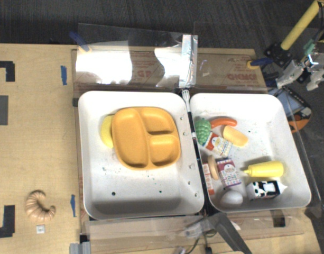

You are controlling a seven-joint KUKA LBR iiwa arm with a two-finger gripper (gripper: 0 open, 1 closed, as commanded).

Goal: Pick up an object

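Now, your candidates lie in the right bin [288,142]: a yellow bottle [265,169] beside a black-and-white carton [265,189], with a maroon packet [228,172] nearby. An orange tray [146,136] sits in the left bin [93,142]. You cannot tell the gripper's state.

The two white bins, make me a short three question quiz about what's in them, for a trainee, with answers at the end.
1. True or false: the orange divided tray lies in the left bin.
2. Which item lies nearest the yellow mustard bottle? A) the black-and-white cow carton B) the green vegetable C) the croissant
3. Fill in: the croissant rests on the ____, outside both bins.

Key: 1 true. 2 A. 3 bench, to the left of the left bin.
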